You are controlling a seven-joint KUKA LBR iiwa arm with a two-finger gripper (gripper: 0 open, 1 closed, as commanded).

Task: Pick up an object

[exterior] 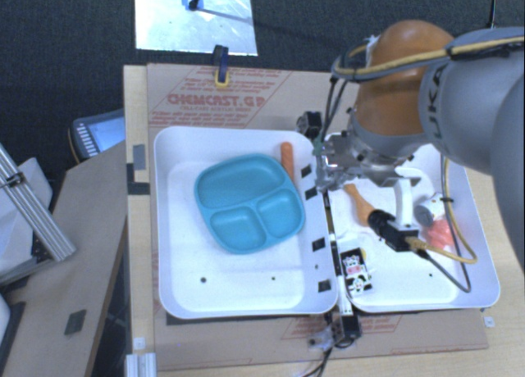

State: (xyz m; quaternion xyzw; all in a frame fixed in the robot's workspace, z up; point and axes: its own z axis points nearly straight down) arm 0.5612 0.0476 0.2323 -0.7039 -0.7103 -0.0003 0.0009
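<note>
Your likeliest target, the orange-handled tool (358, 203), lies in the right bin (480, 273) at center-right of the frame, just below the claw (340, 166). You cannot tell the claw's state. Descend squarely over the handle, avoiding the divider. The blue plate (248, 202) fills the left bin (176, 285).

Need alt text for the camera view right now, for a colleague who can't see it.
The grey arm reaches from the right over the right bin, its claw near the divider between bins. The left bin holds a blue divided plate and an orange stick.
</note>
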